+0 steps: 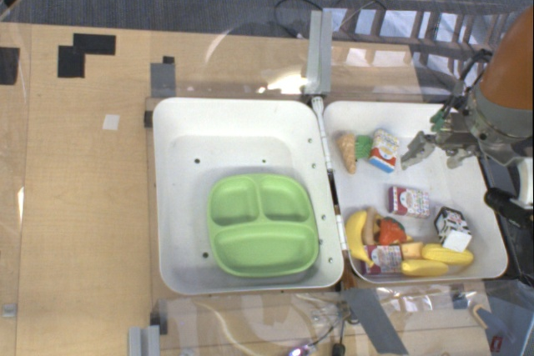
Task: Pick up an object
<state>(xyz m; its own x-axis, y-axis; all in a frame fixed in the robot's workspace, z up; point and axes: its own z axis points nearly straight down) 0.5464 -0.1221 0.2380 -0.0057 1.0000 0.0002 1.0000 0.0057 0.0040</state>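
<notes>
Overhead, slightly slanted look at a pale wooden bench (75,204) bearing two shallow white bins side by side.

Left bin (179,171): holds a light green divided plate (263,225) with three compartments, set toward the near right part of the bin, nothing on it.

Right bin (492,258): holds a scatter of small toy groceries. Toward the far left, a tan carrot-like piece with a green top (349,151), touching a small red, white and blue carton (384,151) just to its right. Near the middle, a small red and white box (408,201). Right of that, a small black and white carton (451,223) beside the right wall. Along the near edge, a yellow banana (357,236) at left, a red tomato-like piece (390,231) just beside it, a dark red packet (385,258) below, and a second yellow banana-like piece (435,261) stretching toward the right.

Grey arm with orange band (509,67) entering from the right, above the far right part of the right bin. Gripper (434,147) hanging over bare bin floor, just right of the red, white and blue carton and well above the red and white box. Jaws spread apart, nothing between them. All groceries lying in the bin, none lifted.
</notes>
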